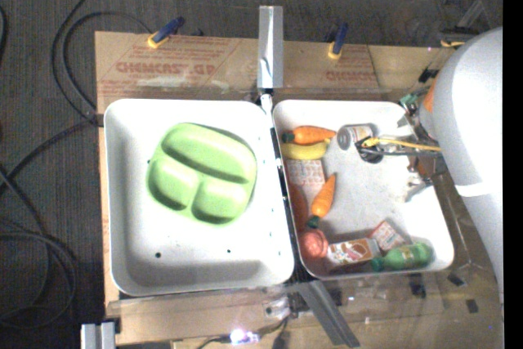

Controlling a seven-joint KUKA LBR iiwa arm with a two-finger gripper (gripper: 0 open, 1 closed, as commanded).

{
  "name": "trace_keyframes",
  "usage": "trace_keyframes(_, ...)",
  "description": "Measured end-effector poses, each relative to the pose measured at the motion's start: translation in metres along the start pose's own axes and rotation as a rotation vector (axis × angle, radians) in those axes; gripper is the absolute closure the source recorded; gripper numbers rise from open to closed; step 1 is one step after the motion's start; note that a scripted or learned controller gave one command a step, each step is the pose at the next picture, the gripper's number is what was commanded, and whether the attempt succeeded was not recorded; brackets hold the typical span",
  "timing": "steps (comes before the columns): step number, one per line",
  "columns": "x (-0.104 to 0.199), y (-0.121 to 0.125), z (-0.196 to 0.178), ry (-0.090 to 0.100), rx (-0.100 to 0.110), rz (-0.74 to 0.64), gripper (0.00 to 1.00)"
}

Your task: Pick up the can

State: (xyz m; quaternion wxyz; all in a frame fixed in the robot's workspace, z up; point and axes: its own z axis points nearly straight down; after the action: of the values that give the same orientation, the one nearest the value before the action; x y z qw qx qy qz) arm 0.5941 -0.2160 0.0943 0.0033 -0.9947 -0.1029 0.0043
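Note:
The can (pixel 354 135) is silver and lies on its side near the back of the right bin (pixel 359 208), just right of an orange carrot (pixel 314 134) and a yellow banana (pixel 304 149). My gripper (pixel 418 176) hangs at the right bin's right wall, a short way right of and in front of the can, under the big grey arm (pixel 474 118). Nothing shows between gripper and can but bare bin floor. The arm's body hides much of the gripper.
The right bin also holds a second carrot (pixel 324 195), a red-and-white packet (pixel 307 172), a reddish round item (pixel 312 243), a sauce bottle (pixel 353 251) and a green item (pixel 409 255) along the front. A green divided plate (pixel 203 172) lies in the left bin (pixel 139 257).

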Motion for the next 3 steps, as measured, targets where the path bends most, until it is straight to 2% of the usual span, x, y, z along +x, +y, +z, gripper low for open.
trace_keyframes(1,0.005,-0.018,0.005,0.008,-0.019,-0.002,0.0)
trace_keyframes(2,0.005,-0.018,0.005,0.008,-0.018,-0.002,0.0)
trace_keyframes(3,0.037,-0.004,0.006,0.009,-0.011,-0.001,0.0)
